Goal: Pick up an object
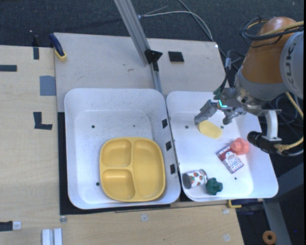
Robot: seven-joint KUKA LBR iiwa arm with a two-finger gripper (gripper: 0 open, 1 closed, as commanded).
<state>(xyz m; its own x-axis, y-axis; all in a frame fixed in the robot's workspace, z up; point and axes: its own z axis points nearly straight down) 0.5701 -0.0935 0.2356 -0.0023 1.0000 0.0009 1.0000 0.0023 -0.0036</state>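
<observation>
Over the right white bin [260,188] — grey two-finger gripper [214,115] spread wide, straddling a pale yellow oval soap-like block [210,130] just beneath. Best lowered squarely, centred on the block — then closed.

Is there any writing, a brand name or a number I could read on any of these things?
Nothing reads clearly.
"KU", partly cut off, on the arm's grey casing: likely the maker's name.
Red and white packet: printed, too blurred to read.
Small can: label too blurred to read.
Yellow tray, yellow block: no text visible.
</observation>
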